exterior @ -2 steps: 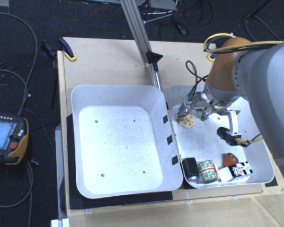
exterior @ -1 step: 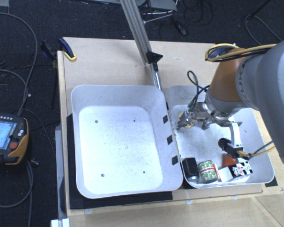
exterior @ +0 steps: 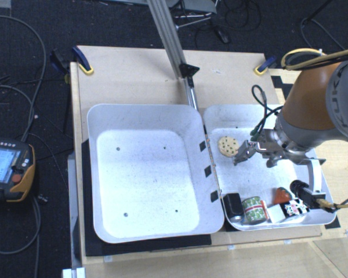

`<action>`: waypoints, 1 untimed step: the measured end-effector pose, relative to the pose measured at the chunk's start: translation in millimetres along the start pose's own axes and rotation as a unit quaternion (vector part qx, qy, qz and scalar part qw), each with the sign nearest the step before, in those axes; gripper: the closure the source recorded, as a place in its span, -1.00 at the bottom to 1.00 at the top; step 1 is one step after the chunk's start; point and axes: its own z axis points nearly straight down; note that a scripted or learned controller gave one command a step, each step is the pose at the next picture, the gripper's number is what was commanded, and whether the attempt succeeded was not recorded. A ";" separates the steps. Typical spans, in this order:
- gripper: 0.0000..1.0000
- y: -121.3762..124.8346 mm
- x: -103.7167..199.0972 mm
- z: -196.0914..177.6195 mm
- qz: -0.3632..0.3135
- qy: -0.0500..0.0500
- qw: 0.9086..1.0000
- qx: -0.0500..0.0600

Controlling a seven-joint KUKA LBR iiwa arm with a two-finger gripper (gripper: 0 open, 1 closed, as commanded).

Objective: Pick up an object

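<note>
Gripper (exterior: pixel 243 153) hung low over the right bin (exterior: pixel 243 113), just right of a round cookie (exterior: pixel 228 146) lying on that bin's floor; whether it was released or clenched could not be told. Along the bin's near wall sat a black block (exterior: pixel 232 204), a green can (exterior: pixel 254 209), a red piece (exterior: pixel 282 195) and a black-and-white item (exterior: pixel 294 208). The left bin (exterior: pixel 104 120) stood beside it.

Pale wooden bench (exterior: pixel 133 77), two shallow white bins side by side, left bin (exterior: pixel 145 172), right bin (exterior: pixel 238 116)
</note>
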 end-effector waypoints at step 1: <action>-1.00 38.0 41.7 5.2 -0.034 0.000 0.999 0.004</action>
